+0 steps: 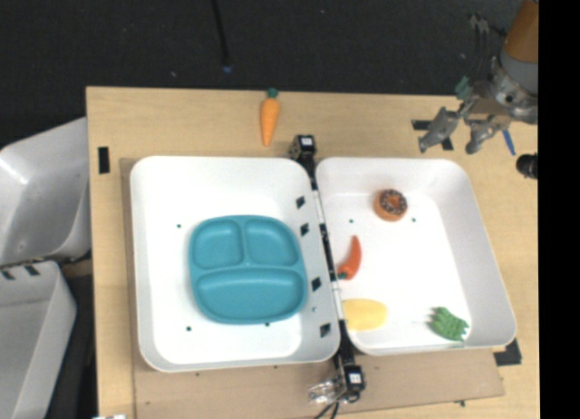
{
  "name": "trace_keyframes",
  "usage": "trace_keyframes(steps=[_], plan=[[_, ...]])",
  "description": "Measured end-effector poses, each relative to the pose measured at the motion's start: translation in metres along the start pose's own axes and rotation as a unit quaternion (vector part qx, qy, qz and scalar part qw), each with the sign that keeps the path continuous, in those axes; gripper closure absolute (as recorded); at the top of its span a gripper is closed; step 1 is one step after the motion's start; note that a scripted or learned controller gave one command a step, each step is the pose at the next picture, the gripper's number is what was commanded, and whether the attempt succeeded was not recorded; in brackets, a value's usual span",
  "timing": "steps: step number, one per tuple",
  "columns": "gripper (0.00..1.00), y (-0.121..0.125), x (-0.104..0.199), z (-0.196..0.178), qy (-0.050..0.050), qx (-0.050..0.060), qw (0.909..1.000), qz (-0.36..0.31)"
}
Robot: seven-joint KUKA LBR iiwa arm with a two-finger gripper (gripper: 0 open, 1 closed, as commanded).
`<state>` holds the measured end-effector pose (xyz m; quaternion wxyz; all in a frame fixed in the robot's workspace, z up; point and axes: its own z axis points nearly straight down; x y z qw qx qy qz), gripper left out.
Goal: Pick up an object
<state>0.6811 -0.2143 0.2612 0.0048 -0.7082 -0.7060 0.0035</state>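
Note:
In the right bin (471, 227) lie a round brown donut-like toy (391, 204), a red chili pepper (350, 258) by the left wall, a yellow lemon-like piece (364, 314) near the front, and a green leafy piece (448, 324) at the front right. An orange carrot (269, 118) rests on the bench behind the left bin. My gripper (458, 137) hovers above the bench just behind the right bin's far right corner, open, with nothing between its fingers.
The left bin (154, 227) holds a blue divided plate (246, 268). A black clip (304, 146) sits at the back of the seam between the bins. A white container (36, 190) stands off the bench's left side.

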Motion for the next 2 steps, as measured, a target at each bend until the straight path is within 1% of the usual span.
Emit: trace_keyframes(steps=[1, 2], plan=[[0.00, 0.002, 0.001, -0.009, -0.002, -0.007, 1.0000, -0.002], [0.00, 0.005, 0.001, 0.033, -0.002, -0.005, 1.0000, -0.003]])
